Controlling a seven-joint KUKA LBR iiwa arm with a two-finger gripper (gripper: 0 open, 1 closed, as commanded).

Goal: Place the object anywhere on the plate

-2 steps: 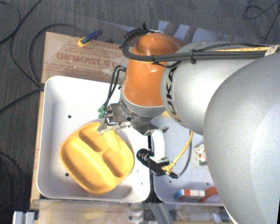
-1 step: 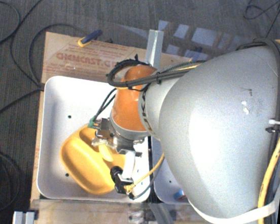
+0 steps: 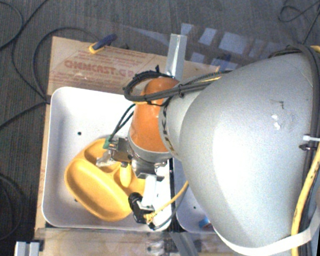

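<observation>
Grey arm [image 3: 246, 141] looms over yellow plate [image 3: 96, 189]; fingers' state cannot be told.

One fixed overhead camera, slanted down on the white bin [image 3: 68, 112], arm [image 3: 245, 147] close beneath.

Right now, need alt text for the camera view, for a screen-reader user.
A large grey robot arm with an orange wrist band reaches from the right over a shallow white bin, its gripper low above a yellow sectioned plastic plate lying in that bin. Brown cardboard and dark carpet with cables surround the bench.
</observation>
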